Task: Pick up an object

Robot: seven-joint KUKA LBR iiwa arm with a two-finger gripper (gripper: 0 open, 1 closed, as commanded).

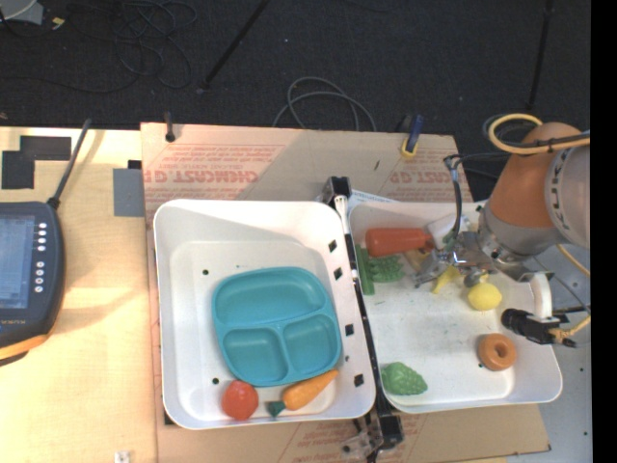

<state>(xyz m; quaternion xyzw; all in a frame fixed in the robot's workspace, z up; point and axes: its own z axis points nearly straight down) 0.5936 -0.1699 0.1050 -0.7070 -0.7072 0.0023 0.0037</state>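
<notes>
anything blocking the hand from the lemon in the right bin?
Nothing visible does. The hand sits low in the right bin, and the lemon lies just beside it, toward the near side. The donut is further off, not between them.

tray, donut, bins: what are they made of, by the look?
Tray: likely moulded plastic, uniform teal, smooth with a soft sheen, rounded compartment ridges.
Donut: probably a plastic or rubbery toy, even orange-brown, matte; hard or soft is not clear.
Bins: thin white plastic by the look, rounded corners and a rolled rim.
</notes>
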